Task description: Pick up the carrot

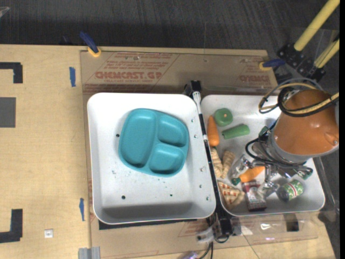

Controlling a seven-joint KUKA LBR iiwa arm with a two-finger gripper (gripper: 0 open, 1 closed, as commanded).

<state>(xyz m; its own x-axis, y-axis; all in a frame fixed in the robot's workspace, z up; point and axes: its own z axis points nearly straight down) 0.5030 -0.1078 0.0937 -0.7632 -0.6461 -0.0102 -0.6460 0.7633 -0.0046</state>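
Plywood bench under both bins. I see the carrot (213, 131) by the right bin's (245, 102) left wall, well left of my gripper (264, 178) — which sits low among clutter, grip unreadable. Green cylinder (222, 115) and block (235, 131) lie beside the carrot; teal tray (153, 141) farther left.

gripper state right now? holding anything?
End effector: cannot be told. It sits low in the shallow white right bin among the clutter, apart from the orange tapered carrot lying by the bin's left wall.
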